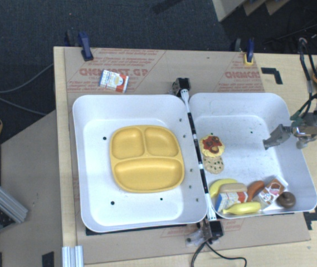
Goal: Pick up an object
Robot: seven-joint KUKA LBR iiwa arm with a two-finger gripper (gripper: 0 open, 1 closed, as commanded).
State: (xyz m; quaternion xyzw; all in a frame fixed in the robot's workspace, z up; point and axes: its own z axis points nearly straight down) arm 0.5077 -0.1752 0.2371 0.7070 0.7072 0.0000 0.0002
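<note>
Though the gripper (275,139) is hovering with its state hidden from me, the banana (242,207) is looking light, stiff and best pinched mid-length.

colours noted, both bins
yellow divided plate (146,159) in white left bin (86,149); yellow banana (242,208), brown speckled cookie (213,164) in white right bin (247,107).

Two bins side by side on a bench

A divided plate (146,158) lies in the left bin (91,149); toy food (247,194) sits along the right bin's (247,107) left and front edges; a small carton (113,80) lies behind the left bin.
</note>
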